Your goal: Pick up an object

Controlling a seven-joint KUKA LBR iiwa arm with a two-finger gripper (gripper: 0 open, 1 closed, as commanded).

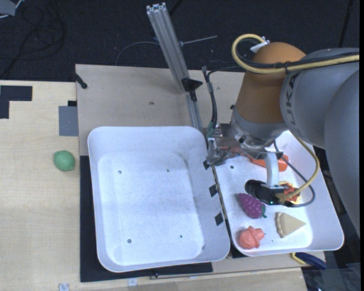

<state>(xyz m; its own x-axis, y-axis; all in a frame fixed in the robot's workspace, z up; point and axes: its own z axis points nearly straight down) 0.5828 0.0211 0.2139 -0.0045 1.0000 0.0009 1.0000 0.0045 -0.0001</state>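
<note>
Pale wood worktop [30,223], dark patches set in it at 10 o'clock of the view, a dark floor with loose cables [79,29] beyond its far edge. Two white bins sit side by side on a black mat [85,241]: left bin [151,199] and right bin [327,235], rims touching. An aluminium bar [173,47] slants up from the seam between them toward 12 o'clock. A green ball [64,160] lies on bare wood at 9 o'clock of the left bin, well apart from it. The grey arm [315,96], with its orange band [264,90], reaches in from 3 o'clock. The claw [215,150] hangs over the seam at the right bin's 10 o'clock corner; wide or narrow, cannot tell, and nothing seen in its grip. Pickable things all lie in the right bin: orange piece [270,160] near 12 o'clock, purple grape cluster [252,205] at centre, salmon lump [250,237] at 7 o'clock, beige wedge [288,224] at 5 o'clock.
</note>
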